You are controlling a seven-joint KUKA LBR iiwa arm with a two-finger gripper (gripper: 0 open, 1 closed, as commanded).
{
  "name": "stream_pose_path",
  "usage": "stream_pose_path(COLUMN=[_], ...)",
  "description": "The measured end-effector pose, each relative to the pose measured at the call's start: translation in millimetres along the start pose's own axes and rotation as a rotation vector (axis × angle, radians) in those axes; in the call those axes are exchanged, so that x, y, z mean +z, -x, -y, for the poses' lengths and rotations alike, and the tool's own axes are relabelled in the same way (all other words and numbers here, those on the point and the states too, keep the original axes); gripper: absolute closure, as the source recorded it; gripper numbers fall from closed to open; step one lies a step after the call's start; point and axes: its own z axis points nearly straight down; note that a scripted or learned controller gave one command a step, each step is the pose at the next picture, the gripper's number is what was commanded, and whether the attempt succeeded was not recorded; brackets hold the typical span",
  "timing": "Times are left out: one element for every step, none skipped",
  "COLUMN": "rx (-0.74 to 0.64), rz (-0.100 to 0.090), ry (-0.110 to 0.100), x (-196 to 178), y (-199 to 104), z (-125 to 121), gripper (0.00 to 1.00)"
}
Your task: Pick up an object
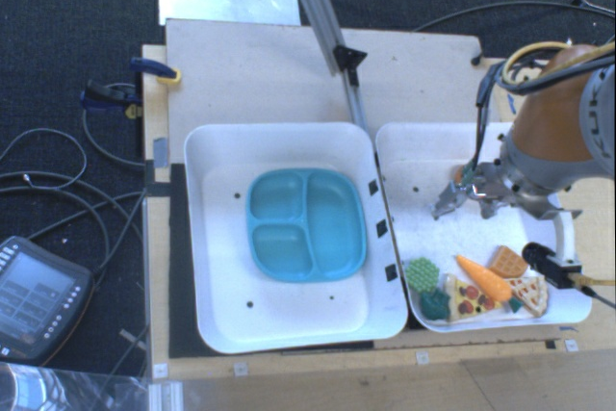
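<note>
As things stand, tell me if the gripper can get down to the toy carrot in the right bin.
Probably yes. The gripper hangs over bare bin floor just up-left of the carrot, whose top is uncovered, though the pizza slices crowd its sides.

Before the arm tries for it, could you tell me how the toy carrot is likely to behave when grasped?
The carrot looks like smooth moulded plastic, so probably stiff, light and a bit slippery. Its tapered, rounded shape may let it roll or squirt out sideways. It lies against the pizza slice and waffle, so a push would likely shift them too.
</note>
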Motion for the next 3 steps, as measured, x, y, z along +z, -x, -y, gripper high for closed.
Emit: stream_pose_path(rx=[-0.001, -0.001, 0.0], rz=[0.0, 0.0, 0.002], ry=[0.001, 0.008, 0.012], x=[42.2, 28.6, -24.2], y=[2.5, 2.6, 9.7], z=[0.5, -1.5, 4.6], gripper=[0.0, 1.0, 1.0])
